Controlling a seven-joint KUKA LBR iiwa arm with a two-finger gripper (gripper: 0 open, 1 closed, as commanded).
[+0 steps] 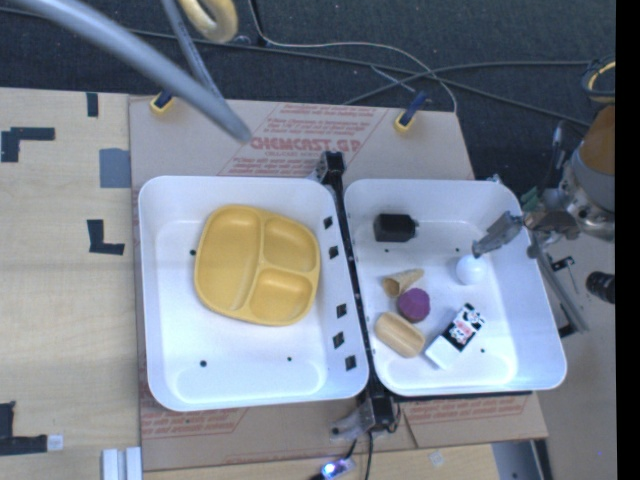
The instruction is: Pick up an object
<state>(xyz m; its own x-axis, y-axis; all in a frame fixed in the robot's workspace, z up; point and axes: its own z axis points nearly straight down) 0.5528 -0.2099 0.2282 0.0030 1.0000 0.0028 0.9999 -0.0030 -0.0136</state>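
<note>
Front of right bin [540, 368]: cow-print carton [455, 336], tan roll [399, 335], purple ball [414, 304]. Small white ball [469, 267] sits toward the right wall, under the pincer [492, 238]; jaw state unclear. Looks light, smooth, likely to roll: grip across its middle.

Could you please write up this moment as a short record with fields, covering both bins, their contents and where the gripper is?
left bin: holds a yellow divided plate
right bin: holds six small things
black block: far side, near the divider
white ball: right part, just below the gripper
tan cone: centre, beside the purple ball
tan bread roll: near side
black-and-white carton: near side, right of the roll
gripper: over the right bin's far right corner, holding nothing visible
</note>
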